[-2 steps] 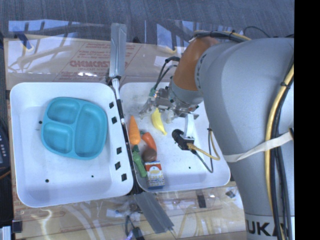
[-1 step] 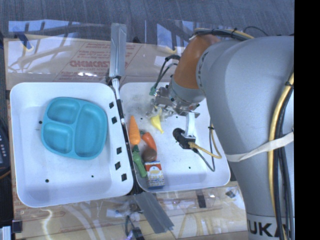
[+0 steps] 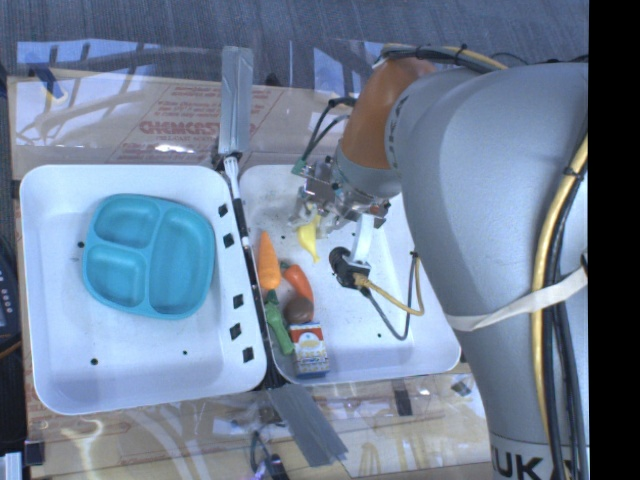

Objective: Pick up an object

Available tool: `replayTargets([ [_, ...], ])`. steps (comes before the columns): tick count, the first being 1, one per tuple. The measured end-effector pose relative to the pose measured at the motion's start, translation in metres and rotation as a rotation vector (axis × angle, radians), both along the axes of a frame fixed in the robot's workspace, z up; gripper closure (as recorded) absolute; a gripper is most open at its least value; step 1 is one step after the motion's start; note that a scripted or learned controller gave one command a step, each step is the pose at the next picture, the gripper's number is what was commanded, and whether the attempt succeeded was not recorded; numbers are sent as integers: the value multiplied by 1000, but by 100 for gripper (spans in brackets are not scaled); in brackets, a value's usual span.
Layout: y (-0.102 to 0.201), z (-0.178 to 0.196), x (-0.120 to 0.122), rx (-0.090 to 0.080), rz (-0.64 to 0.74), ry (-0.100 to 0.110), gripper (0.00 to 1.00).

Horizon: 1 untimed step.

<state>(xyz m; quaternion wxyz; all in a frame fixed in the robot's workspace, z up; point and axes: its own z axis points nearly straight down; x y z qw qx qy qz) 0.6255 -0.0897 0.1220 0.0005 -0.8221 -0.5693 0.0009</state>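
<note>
Camera view: jaws (image 3: 312,220) low in the right bin (image 3: 425,340), seemingly pinching a yellow object (image 3: 309,238).

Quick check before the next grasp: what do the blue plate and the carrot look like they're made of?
Blue plate: probably molded plastic, with a uniform turquoise color, soft rounded dividers and a dull sheen. Carrot: looks like a plastic toy, smooth and evenly orange with a slight gloss, though the view is too coarse to be sure.

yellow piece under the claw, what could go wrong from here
The yellow piece lies partly under the claw, so a grasp could slip off its edge. The carrot and other items crowd the right bin wall nearby and might get nudged. The black cable could snag.
</note>
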Motion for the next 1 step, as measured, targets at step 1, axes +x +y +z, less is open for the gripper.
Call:
replayTargets([
  [1,9,99,28,1,36,-2,100],
])
